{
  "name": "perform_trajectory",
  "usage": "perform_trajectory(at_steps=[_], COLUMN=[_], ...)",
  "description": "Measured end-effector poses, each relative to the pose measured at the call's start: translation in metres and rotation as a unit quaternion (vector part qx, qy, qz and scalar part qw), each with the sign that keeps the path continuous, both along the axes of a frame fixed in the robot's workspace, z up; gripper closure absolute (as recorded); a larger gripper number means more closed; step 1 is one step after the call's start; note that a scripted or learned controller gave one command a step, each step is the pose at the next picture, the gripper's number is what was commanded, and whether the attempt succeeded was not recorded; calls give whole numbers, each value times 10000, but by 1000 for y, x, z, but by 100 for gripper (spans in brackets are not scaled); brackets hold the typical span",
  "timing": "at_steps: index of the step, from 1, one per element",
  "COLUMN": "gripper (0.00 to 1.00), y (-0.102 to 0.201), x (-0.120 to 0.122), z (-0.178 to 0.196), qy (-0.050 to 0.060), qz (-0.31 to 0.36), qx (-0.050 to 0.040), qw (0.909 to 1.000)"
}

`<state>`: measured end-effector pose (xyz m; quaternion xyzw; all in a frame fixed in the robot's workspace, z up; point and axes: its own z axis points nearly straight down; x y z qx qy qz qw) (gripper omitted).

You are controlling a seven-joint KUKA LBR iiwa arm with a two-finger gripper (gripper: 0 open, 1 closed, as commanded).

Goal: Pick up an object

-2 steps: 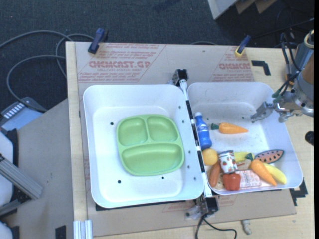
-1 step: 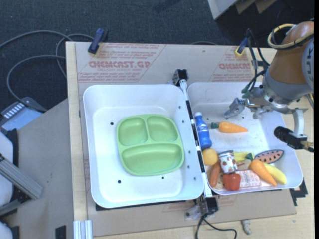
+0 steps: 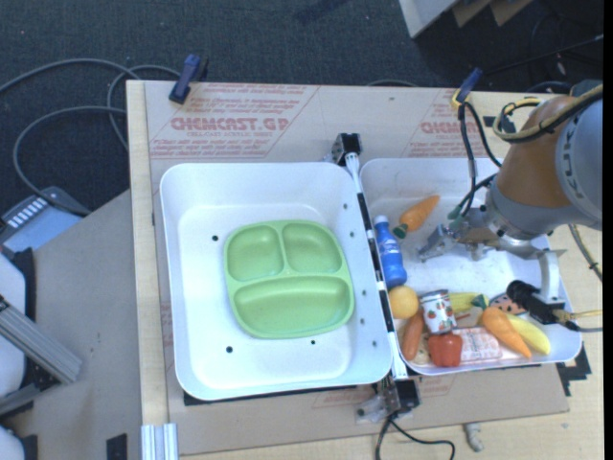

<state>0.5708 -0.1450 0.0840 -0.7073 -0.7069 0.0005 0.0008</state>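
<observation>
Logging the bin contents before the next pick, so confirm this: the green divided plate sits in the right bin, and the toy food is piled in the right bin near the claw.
One thing is wrong. The camera view shows the green divided plate in the left bin, not the right. The toy food is indeed in the right bin, near the claw.

The arm (image 3: 556,171) is thick and rounded, grey, with a broad orange band above the wrist. Black cables run along its upper side, one with a yellow stretch. The gripper (image 3: 436,242) is small, grey metal, with what look like thin, pointed fingers.
</observation>
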Motion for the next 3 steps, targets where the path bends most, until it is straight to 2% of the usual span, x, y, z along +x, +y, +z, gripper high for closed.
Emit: perform_trajectory(at_steps=[1, 2, 3], gripper=[0, 0, 100], y=[25, 33, 34], x=[97, 50, 51], z=[64, 0, 11], qy=[-25, 0, -17], qz=[14, 5, 11], qx=[-6, 1, -6], qw=[10000, 10000, 10000])
